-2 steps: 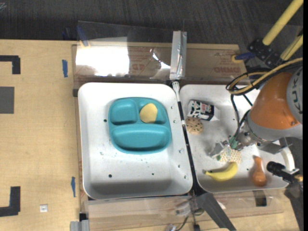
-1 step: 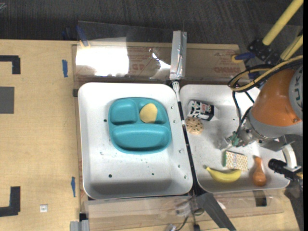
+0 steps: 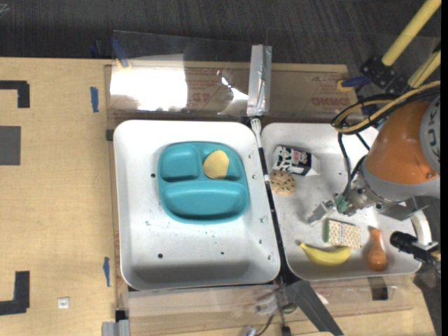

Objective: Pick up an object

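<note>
— Five loose items in the right bin (image 3: 318, 137): carton (image 3: 291, 159), cookie (image 3: 283, 182), banana (image 3: 325, 253), patterned packet (image 3: 344, 234), orange piece (image 3: 377, 250). Any lifted?

— None; all lie on the bin floor. Gripper (image 3: 329, 208) low over the middle, just above the packet; grip state I cannot tell. Nothing seen in it.

— Left bin (image 3: 133, 187)?

— Teal tray (image 3: 203, 182) with a yellow lump (image 3: 216, 164). Pick not yet done.

Well to the left of the gripper (image 3: 327, 211) we see a teal divided tray (image 3: 203, 200) lying in the left white bin (image 3: 133, 208). Beyond the gripper stands brown cardboard (image 3: 301, 89); farther left, blue tape (image 3: 94, 98) marks the bench (image 3: 49, 187).
</note>
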Controlling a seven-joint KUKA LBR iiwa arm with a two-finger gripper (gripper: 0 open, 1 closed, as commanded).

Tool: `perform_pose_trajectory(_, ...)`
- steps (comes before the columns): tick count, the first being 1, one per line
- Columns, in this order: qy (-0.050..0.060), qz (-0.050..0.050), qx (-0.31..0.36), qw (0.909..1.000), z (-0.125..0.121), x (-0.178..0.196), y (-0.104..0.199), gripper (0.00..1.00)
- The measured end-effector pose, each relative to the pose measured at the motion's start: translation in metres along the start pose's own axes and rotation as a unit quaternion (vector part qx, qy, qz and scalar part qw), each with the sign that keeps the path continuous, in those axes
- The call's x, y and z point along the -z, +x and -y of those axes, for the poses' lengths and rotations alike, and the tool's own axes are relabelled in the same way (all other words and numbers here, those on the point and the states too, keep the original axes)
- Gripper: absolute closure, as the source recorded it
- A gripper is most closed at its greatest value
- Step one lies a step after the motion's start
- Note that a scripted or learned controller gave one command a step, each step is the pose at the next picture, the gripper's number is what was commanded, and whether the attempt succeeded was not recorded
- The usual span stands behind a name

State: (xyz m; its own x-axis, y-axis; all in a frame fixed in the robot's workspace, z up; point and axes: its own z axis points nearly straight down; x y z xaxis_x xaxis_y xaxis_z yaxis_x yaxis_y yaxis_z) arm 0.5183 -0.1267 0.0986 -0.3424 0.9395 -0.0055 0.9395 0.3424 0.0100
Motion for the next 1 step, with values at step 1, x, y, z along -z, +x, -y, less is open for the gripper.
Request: perform_pose_trajectory(1,0.000,0.000,0.194,0.9810,0.0337,-0.0100,0.0124,0.00)
